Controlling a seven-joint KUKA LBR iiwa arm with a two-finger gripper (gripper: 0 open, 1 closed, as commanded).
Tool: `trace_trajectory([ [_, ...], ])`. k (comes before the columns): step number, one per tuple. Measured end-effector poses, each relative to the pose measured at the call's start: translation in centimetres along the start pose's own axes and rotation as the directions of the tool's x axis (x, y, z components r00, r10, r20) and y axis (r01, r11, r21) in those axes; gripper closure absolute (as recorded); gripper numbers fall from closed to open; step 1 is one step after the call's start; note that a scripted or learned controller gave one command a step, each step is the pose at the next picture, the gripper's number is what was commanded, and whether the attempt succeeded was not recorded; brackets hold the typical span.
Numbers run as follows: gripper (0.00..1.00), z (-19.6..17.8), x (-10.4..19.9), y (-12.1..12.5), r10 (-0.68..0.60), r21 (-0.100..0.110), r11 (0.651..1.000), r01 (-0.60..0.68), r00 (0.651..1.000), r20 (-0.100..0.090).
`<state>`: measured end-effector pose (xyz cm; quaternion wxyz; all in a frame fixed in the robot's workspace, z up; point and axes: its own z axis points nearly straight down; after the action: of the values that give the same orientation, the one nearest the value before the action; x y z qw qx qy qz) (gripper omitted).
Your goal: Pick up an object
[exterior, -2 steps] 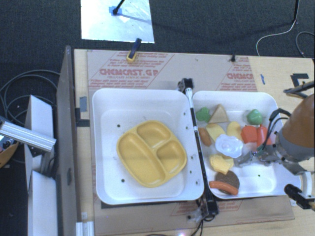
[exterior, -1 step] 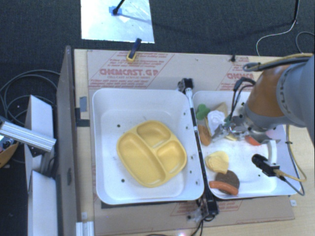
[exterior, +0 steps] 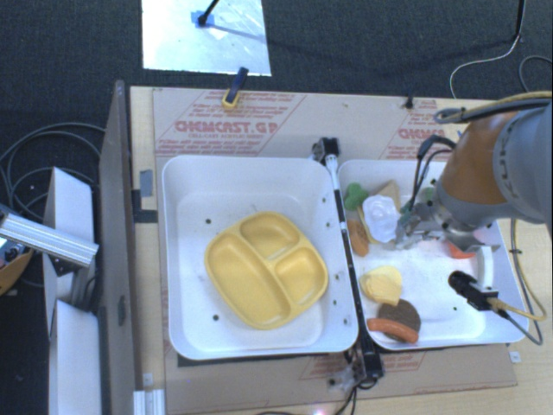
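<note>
Over the right bin (exterior: pixel 497 318), I see the hand (exterior: pixel 406 230) beside a white object (exterior: pixel 378 216). Whether it is clenched, I cannot tell. Left bin (exterior: pixel 186 258) holds a yellow tray (exterior: pixel 265 268).

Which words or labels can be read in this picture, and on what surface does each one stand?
"CHEMCAST GP": red print on the board under the bins, upper left.
The smaller red line under it: too blurred to read.
The red print on the board's upper right corner: partly hidden by the arm, unreadable.

The arm (exterior: pixel 497 167) runs off the right edge and hides part of the right bin (exterior: pixel 432 335).
</note>
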<state>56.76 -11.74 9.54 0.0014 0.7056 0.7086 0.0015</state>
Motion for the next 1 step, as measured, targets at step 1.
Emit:
trace_trajectory([
  [1,1.0,-8.5,-7.08,-1.0,0.008,-0.006,1.0,-0.008,1.0,0.007],
])
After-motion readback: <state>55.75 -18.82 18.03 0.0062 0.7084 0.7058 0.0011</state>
